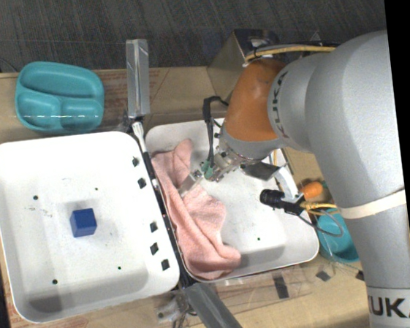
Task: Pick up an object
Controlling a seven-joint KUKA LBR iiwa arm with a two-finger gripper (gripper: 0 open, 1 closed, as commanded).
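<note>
A pink cloth (201,222) lies crumpled along the left side of the right bin (274,251), running from its top left corner down to the front wall. My gripper (191,182) hangs low over the upper part of the cloth, right at its surface, and the arm reaches in from the right above the bin. A small blue cube (84,222) sits alone on the floor of the left bin (16,181), far from the gripper.
A teal moulded tray (59,95) rests on the bench behind the left bin. An orange thing (312,188) and a blue-green thing (336,234) lie just outside the right bin's right wall. The divider between the bins carries black clips (153,224).
</note>
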